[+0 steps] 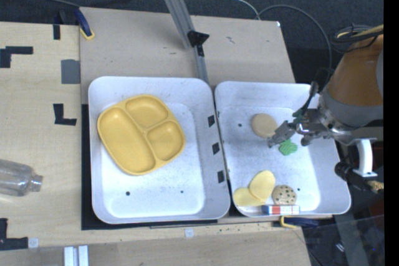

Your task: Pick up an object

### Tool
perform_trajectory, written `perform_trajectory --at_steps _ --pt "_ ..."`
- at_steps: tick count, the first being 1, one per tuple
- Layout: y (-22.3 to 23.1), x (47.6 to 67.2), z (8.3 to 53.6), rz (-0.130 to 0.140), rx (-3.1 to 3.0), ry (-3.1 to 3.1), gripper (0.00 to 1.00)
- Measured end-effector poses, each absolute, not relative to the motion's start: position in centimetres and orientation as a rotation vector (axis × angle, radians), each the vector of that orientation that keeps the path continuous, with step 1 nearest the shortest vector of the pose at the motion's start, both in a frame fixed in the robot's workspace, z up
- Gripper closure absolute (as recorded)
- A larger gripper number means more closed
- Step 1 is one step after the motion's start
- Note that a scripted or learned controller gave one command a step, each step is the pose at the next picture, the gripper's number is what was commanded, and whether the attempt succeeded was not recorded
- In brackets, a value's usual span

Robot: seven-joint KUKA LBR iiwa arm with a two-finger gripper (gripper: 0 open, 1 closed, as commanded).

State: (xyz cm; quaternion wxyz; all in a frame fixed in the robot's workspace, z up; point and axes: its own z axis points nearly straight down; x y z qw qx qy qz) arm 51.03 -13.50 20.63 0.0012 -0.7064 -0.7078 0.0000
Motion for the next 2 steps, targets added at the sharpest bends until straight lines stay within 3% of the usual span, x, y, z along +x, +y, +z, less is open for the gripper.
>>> perform_trajectory --at_steps 1,2 --pt "-13.4 51.1 21.6 -0.002 -2.214 -2.224 1.0" --pt "-11.5 48.5 12.4 0.009 -2.214 -2.215 1.0"
